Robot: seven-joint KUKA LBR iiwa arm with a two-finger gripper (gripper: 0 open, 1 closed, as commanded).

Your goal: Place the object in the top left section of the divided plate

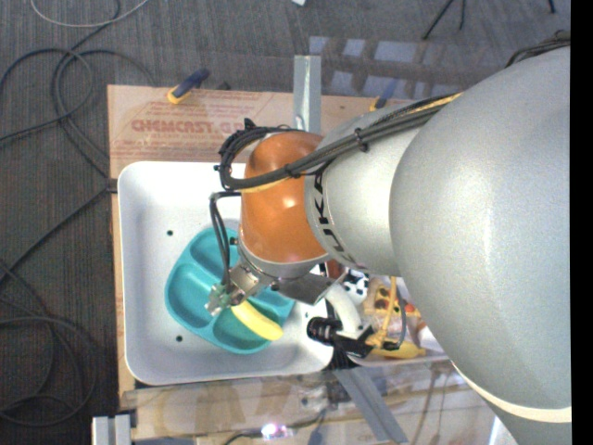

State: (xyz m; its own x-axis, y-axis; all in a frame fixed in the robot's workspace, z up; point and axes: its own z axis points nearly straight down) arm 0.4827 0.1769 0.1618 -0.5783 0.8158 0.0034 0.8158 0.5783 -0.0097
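1. Camera view, big picture: the arm [445,248] comes in from the right and takes up most of that side. Its orange band [278,202] hangs over the middle of the left bin [148,211].
2. Gripper [222,298] points down and left. It sits low over the teal plate [190,290], roughly at the plate's middle where the dividers meet.
3. Grip state: honestly can't tell from this angle whether it's clenched or loose, because the wrist blocks too much of it.
4. Yellow object [257,323]: a short, rounded, banana-coloured piece, just beside the gripper on its lower right. It's over the lower-right part of the plate, near the rim. I can't tell if it's resting there or being carried.
5. The plate's upper-left section is the bit nearest the bin's back-left corner, and part of it is hidden under the wrist.
6. Plate lies in the right half of the left bin, toward the lower side.
7. Some colourful clutter [389,318] peeks out under the arm on the right, too covered to name.
8. Cardboard [167,128] with red print lies under the bins, and a blue-and-yellow clamp [188,83] sits at its top edge.
9. Dark cables [56,109] loop over the carpet on the left.
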